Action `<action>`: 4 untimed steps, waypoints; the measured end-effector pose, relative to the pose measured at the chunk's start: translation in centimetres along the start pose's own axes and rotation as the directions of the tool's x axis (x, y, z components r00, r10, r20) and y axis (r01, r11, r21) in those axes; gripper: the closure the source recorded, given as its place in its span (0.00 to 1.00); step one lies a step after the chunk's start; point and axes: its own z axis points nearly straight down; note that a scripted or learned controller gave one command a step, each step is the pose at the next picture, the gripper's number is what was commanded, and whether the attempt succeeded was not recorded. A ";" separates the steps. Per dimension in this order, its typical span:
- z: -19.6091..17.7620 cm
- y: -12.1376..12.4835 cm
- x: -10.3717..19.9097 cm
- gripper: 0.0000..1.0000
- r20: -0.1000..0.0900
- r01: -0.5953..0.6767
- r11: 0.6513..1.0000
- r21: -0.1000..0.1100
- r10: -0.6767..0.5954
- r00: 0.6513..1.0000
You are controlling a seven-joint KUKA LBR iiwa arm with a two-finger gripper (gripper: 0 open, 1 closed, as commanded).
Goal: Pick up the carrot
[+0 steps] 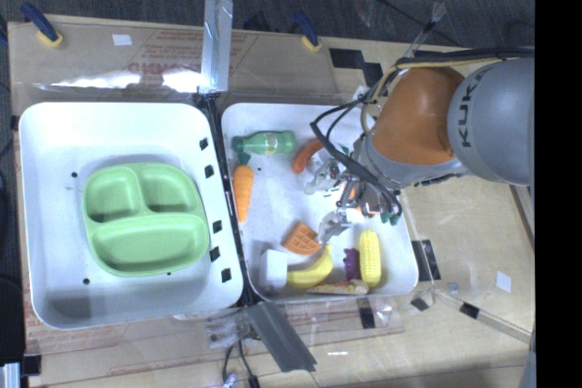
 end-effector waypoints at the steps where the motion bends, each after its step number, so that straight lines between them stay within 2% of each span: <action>1: 0.4 8.0 -4.1 0.00 0.015 -0.195 0.981 -0.002 0.195 0.981; 2: 0.5 0.8 -0.5 0.00 0.014 -0.161 0.987 0.000 0.161 0.987; 3: 0.6 8.5 -6.6 0.00 0.004 -0.334 0.943 0.005 0.334 0.943; 4: 0.6 6.8 -3.5 0.00 0.007 -0.641 0.767 -0.007 0.641 0.767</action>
